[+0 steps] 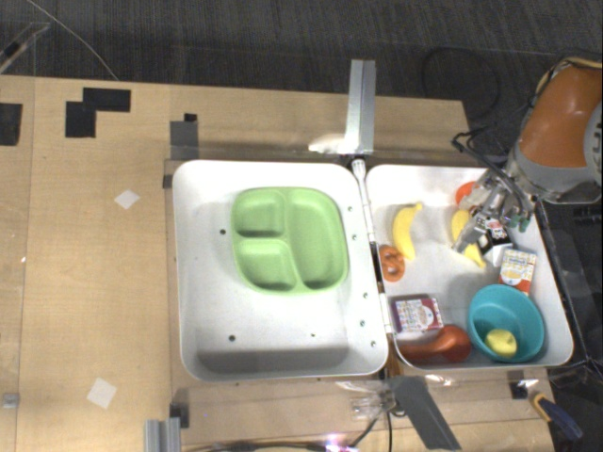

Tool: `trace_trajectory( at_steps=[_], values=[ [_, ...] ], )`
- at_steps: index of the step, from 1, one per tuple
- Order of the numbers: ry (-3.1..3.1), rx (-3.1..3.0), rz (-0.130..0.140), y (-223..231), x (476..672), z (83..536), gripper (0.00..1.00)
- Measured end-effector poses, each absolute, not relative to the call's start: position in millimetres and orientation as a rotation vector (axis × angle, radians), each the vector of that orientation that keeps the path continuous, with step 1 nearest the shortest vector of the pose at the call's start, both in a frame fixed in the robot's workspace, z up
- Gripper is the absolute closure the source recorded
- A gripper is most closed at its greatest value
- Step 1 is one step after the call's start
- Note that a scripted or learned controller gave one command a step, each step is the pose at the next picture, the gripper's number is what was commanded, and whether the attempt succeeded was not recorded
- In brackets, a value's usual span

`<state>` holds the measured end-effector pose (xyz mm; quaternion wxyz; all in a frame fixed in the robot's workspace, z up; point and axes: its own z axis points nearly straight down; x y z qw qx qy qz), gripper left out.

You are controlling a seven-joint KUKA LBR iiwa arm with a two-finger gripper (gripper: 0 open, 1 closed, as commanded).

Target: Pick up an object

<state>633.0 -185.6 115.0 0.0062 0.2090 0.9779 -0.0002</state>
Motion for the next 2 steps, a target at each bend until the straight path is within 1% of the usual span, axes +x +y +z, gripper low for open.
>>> trace_trajectory(
  at_steps=[1,2],
  values=[
    [3.049,0.712,0.0,-193.8,611.0,88.0,0.0],
    [3.053,0.697,0.001,-169.5,603.3,88.0,0.0]
  ],
)
